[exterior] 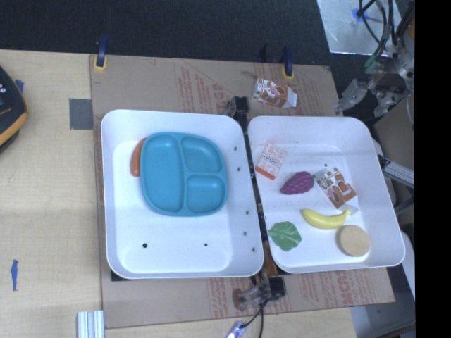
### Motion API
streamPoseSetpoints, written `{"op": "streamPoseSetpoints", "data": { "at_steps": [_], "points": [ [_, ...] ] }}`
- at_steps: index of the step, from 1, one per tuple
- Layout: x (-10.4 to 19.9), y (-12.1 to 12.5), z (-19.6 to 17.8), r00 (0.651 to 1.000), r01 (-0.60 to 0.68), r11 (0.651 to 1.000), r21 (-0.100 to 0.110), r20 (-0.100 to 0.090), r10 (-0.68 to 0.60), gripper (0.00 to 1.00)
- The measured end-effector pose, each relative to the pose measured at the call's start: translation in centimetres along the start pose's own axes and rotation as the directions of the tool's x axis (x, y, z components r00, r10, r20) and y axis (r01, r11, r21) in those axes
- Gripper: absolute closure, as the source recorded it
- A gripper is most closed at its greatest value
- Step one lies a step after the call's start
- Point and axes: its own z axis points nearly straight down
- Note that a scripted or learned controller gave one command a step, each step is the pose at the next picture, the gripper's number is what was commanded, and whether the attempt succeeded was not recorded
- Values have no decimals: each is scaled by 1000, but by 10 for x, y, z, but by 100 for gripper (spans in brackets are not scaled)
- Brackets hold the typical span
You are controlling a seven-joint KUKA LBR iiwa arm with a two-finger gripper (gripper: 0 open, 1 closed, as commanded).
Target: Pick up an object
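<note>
Nearest the camera, left to right: a green leaf [285,235], a yellow banana [325,218] and a tan disc [353,241] lie in the right bin [380,182]. The banana looks light, stiff and slick; I would grip mid-curve. My end effector [377,94] hovers outside the bin; its state I cannot tell.

1 fixed camera looks down at a slant (from above the bench) on 2 white bins: left bin [113,189], right bin [380,189], both wholly in frame.
</note>
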Motion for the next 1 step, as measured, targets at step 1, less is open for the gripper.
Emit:
{"op": "streamPoseSetpoints", "data": {
  "at_steps": [1],
  "points": [
    [-8, 3, 194, 1000, 1, 1000, 2, -1, -1, 0]
  ]
}}
